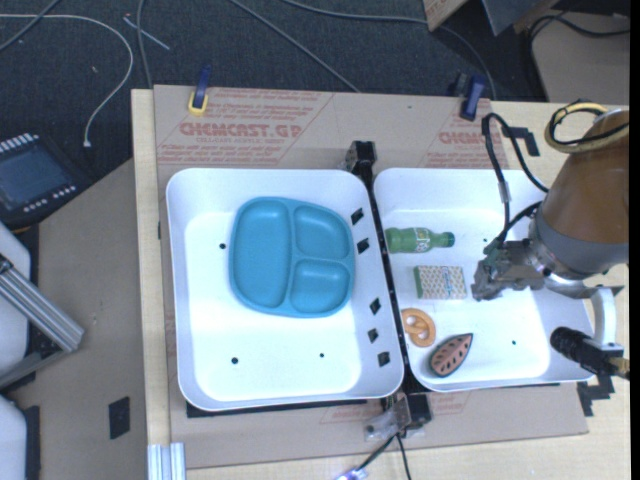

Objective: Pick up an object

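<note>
Inside right bin (520, 353): green bottle (419, 239), patterned pouch (441, 282), pretzel (417, 326), brown leaf-shaped piece (451, 354), all left side. Gripper (495, 276) sits just beside the pouch; jaw state can't tell. Blue plate (292, 256) in left bin (205, 298).

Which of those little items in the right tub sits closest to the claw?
The speckled square pad, just left of the claw. The green bottle, pretzel and brown leaf-shaped piece lie farther away.
</note>
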